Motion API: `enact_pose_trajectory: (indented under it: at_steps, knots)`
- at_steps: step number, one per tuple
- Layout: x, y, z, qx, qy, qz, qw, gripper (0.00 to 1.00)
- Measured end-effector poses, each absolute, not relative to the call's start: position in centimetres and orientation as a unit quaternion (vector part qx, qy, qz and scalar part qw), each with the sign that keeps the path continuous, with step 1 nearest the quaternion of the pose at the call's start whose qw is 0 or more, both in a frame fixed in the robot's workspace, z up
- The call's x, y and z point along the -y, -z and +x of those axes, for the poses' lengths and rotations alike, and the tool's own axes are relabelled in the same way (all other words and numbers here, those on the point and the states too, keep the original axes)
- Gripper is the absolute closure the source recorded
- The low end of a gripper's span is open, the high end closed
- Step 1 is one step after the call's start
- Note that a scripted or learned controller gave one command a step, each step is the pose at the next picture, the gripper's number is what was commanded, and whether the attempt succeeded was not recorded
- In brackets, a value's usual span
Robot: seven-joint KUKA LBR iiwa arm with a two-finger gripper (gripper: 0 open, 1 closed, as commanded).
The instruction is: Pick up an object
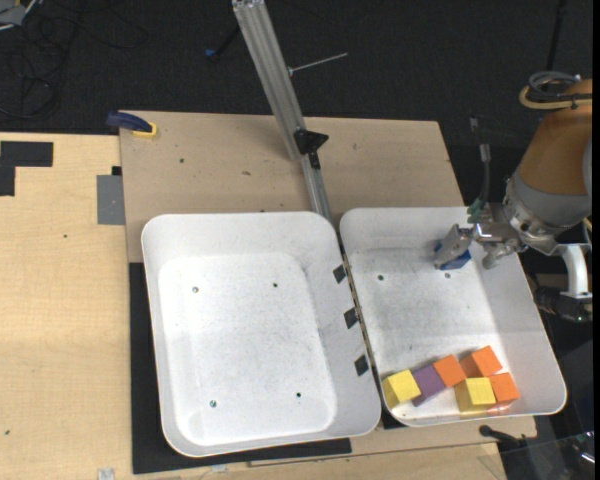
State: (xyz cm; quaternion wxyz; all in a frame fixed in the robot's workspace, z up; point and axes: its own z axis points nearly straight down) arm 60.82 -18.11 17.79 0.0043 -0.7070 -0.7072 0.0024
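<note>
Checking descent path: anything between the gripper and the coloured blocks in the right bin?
Camera view: bare white bin floor separates the gripper from the coloured blocks.

Arm (558,163) was orange-banded over a grey wrist housing, cable loop on top; gripper (477,248) was bare silver metal with thin fingers.

Both bins (245,238) were white with fine grey speckles. The blocks (450,380) were yellow, orange and purple. The surface (50,298) was pale wood with black patches.
</note>
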Motion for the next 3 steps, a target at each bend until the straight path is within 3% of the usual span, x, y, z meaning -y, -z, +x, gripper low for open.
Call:
enact_pose_trajectory:
  at_steps: [1,2,3]
  knots:
    - [18.0,-11.3,60.8,0.707,-0.0024,-0.707,0.004,0.0]
    - [18.2,-12.7,60.9,0.705,-0.0009,-0.709,0.001,1.0]
    - [18.8,-17.3,60.6,0.706,0.0003,-0.708,-0.001,1.0]
